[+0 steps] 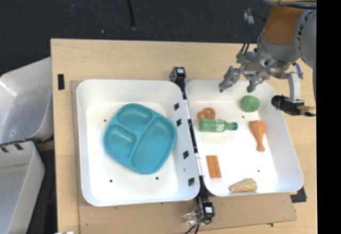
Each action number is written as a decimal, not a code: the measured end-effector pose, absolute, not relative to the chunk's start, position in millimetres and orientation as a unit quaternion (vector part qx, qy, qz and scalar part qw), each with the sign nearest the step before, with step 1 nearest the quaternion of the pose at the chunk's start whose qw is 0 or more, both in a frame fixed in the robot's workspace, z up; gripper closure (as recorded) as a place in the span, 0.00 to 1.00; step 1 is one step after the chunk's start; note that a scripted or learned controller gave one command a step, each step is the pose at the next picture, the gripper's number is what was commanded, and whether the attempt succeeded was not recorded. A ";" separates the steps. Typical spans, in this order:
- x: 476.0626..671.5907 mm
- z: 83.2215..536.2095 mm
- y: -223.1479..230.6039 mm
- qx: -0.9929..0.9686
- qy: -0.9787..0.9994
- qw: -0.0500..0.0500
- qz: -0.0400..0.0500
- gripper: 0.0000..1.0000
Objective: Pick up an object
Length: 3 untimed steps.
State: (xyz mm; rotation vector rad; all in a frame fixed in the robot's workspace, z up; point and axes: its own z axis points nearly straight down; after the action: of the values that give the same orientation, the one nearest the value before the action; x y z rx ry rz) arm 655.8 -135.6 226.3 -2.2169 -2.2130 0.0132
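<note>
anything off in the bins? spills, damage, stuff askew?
Nothing stands out. Blue tray lies flat in the left bin; the right bin holds a bottle on its side and other toy items, all inside the rim.

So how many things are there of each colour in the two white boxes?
Blue: 1, the divided plate
Green: 2, the bottle and the round ball-like thing
Orange: 3, the drumstick, the flat bar and the small curled piece
Tan: 1, the wedge
Total: 7
</note>
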 end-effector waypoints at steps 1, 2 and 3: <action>658.2 235.5 -135.2 -0.707 -0.707 -0.001 0.000 0.00; 660.6 185.8 -146.6 -0.708 -0.707 0.000 0.002 0.00; 662.3 122.8 -147.7 -0.708 -0.706 0.001 0.002 0.00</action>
State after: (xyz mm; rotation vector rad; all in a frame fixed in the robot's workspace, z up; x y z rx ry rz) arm 662.3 -147.7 122.8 -2.2230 -2.2181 0.0073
